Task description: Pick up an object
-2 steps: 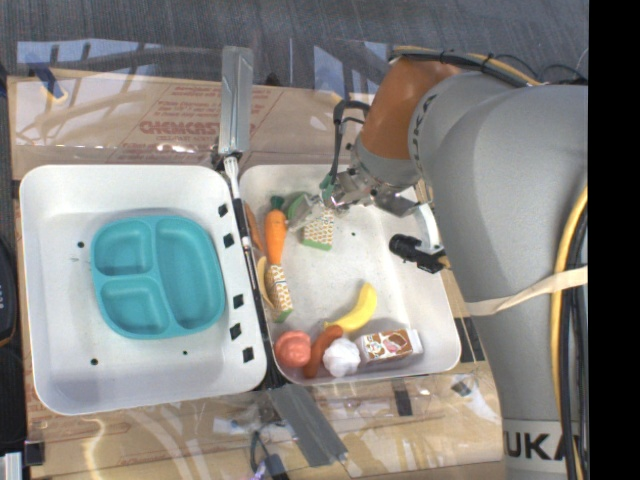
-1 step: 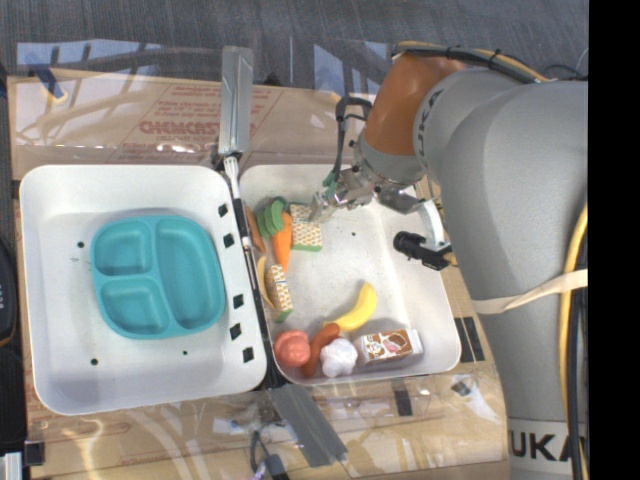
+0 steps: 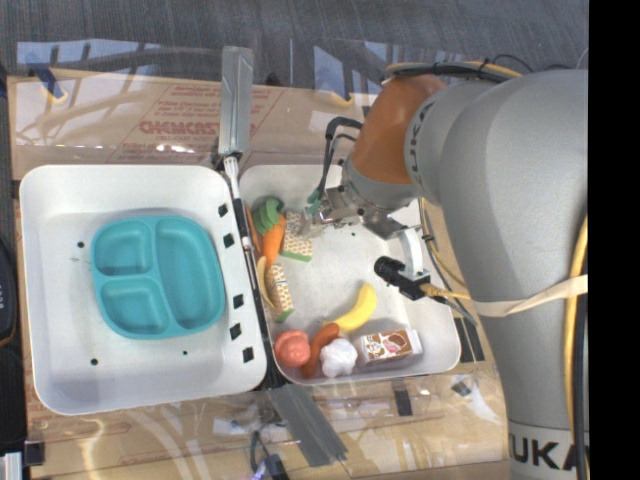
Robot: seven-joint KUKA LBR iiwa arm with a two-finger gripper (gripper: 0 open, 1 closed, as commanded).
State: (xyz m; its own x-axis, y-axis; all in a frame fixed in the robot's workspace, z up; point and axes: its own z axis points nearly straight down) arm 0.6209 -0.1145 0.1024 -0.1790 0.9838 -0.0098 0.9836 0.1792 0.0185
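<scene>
On the tabletop's right bin [image 3: 440, 353], the end effector [image 3: 318, 214], grip state unclear, hovers just beside the toy carrot [image 3: 271, 240].

Robotics laboratory test cell. Evidence: industrial KUKA arm [image 3: 500, 218] over a desk [image 3: 150, 118] covered in taped cardboard, two white bins [image 3: 40, 268] fixed side by side, toy food [image 3: 355, 310] as test items, and grey carpet [image 3: 200, 8] beyond.

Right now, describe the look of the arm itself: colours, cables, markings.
The arm is bulky, rounded and light grey, with an orange band above the wrist. Black cables loop beside the band, a pale strap crosses the lower body, and grey "KUKA" lettering shows near its base. The gripper is small, metallic and dark.
</scene>
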